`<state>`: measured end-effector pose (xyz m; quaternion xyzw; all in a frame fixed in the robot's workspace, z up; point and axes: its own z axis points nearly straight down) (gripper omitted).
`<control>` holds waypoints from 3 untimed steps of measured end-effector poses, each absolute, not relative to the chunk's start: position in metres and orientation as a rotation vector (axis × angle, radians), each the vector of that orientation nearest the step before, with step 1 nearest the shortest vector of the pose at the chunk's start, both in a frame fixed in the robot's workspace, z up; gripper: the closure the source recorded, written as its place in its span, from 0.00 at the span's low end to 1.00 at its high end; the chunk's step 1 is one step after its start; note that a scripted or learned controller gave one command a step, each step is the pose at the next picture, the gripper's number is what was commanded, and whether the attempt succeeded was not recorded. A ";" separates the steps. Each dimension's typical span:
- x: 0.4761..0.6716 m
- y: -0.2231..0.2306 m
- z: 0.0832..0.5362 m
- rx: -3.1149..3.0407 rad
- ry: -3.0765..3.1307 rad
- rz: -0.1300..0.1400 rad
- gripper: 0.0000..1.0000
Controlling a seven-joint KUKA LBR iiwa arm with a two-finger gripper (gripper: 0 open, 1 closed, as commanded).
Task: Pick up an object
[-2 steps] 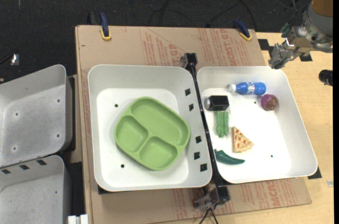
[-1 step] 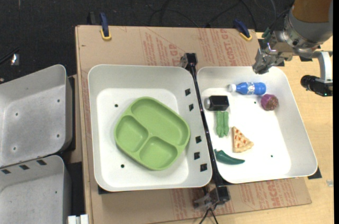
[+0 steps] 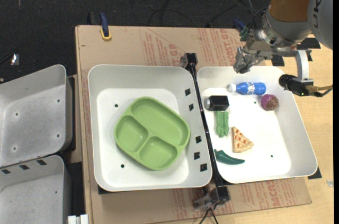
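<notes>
My gripper (image 3: 242,65) hangs over the far left rim of the right bin (image 3: 296,159), with nothing seen in it. Just in front of it lies a blue bottle (image 3: 249,88) with a white cap, on its side. A purple ball (image 3: 269,102) sits to the bottle's right. A black block (image 3: 217,103) rests by the bin's left wall. Below it lie a green pea pod (image 3: 222,123), a pizza slice (image 3: 241,140) and a dark green pepper (image 3: 229,157).
The left bin (image 3: 100,112) holds a light green divided plate (image 3: 152,133). A black divider (image 3: 200,122) runs between the two bins. White panels (image 3: 32,112) lie off the bench at the left. Cables trail behind the bench.
</notes>
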<state>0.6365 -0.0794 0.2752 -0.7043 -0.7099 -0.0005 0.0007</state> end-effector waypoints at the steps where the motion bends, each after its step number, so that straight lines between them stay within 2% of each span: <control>1: 0.638 -0.028 0.277 -2.212 -2.229 -0.001 1.00; 3: 0.646 0.070 0.243 -2.213 -2.228 0.001 1.00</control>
